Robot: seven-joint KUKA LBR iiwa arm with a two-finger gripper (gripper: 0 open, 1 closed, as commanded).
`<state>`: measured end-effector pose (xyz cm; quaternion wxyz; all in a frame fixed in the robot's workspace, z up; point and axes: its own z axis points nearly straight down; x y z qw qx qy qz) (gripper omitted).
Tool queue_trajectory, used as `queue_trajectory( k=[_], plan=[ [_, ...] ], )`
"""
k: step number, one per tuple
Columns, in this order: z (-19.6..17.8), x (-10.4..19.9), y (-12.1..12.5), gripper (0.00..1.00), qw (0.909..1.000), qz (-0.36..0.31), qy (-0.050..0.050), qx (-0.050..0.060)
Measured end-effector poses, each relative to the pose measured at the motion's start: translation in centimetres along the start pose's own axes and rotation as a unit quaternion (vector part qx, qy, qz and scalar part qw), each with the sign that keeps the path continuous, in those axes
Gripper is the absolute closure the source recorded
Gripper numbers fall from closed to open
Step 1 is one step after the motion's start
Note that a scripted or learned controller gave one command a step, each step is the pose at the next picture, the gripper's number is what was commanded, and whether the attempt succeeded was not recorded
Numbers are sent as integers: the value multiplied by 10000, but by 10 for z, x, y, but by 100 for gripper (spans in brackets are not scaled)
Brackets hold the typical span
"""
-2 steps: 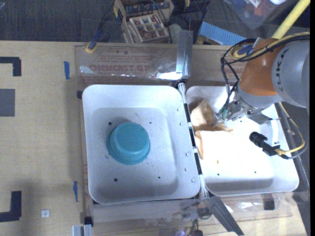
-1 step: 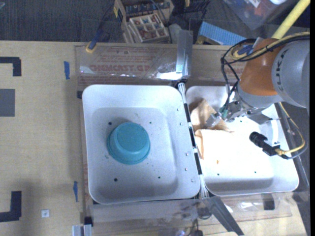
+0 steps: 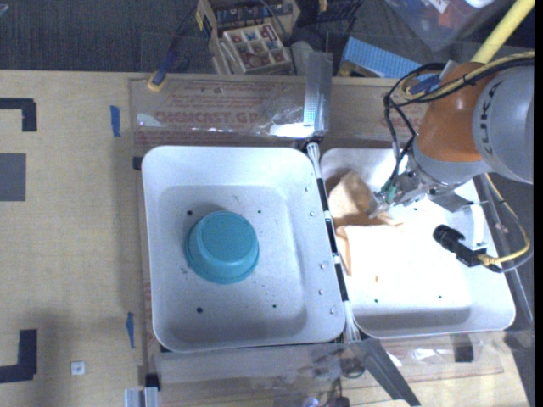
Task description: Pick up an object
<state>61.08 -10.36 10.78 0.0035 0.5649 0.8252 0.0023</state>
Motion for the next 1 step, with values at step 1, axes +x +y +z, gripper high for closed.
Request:
queue_trajectory(
  k=[1],
  plan=[
    [0, 0, 0, 0, 10000, 0, 0, 0]
  ],
)
